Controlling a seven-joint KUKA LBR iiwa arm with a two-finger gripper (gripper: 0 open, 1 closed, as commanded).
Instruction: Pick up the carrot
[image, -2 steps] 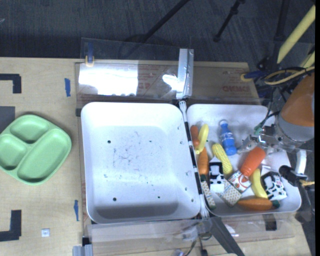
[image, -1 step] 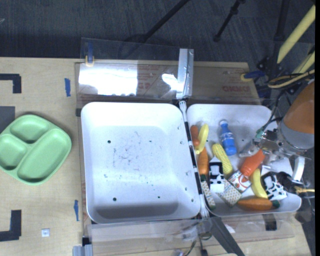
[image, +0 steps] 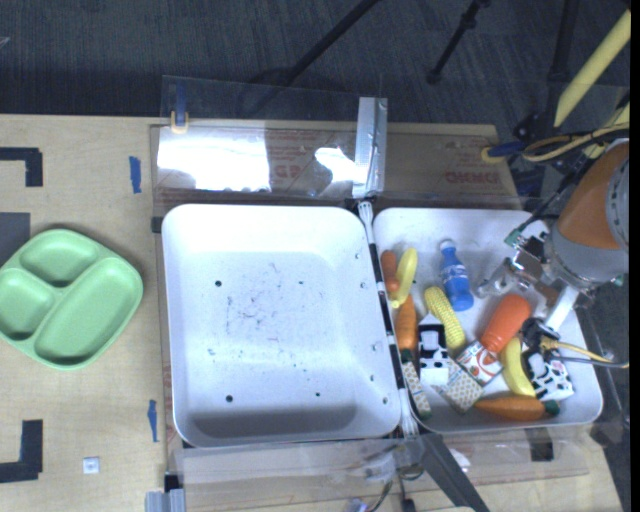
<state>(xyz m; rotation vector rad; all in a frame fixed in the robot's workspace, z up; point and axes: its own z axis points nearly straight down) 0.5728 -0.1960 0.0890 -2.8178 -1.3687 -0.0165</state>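
Note:
Several toy foods lie in the right bin (image: 480, 228). A long orange carrot (image: 511, 407) rests along that bin's front edge. A thicker orange-red piece (image: 503, 320) sits tilted in the middle right, and two more orange pieces (image: 405, 325) lie against the left wall. My gripper (image: 516, 276) hangs over the bin's right half, just above and touching or nearly touching the top end of the orange-red piece. The grey arm with its orange band (image: 598, 205) comes in from the right. The long carrot is well in front of the gripper, untouched.
A blue bottle (image: 456, 278), a corn cob (image: 444, 315), bananas (image: 517, 369), a small carton (image: 478, 362) and black-and-white toys (image: 550, 381) crowd the right bin. The left bin (image: 270, 320) is beside it. A green divided plate (image: 66, 296) sits far left.

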